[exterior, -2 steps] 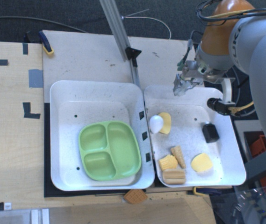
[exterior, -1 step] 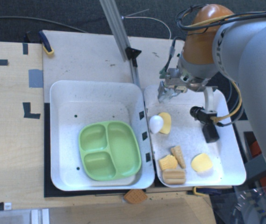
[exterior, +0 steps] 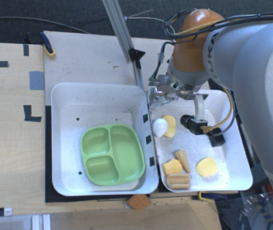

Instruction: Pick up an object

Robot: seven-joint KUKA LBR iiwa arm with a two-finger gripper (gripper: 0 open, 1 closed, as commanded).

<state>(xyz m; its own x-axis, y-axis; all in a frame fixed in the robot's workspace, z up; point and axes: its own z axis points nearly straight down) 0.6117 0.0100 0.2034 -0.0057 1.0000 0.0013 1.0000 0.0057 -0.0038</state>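
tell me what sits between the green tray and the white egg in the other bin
In the camera view, between the green divided tray and the white egg lie only the two bins' adjoining white walls; no other object sits on that stretch.

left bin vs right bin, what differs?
The left bin bears one green divided plate; the right bin bears several small yellow and tan food pieces plus a white egg. The gripper hangs over the right bin's far corner, not the left bin. Both are shallow and white.

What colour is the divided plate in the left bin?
The divided plate is light green, seen clearly in the camera view.
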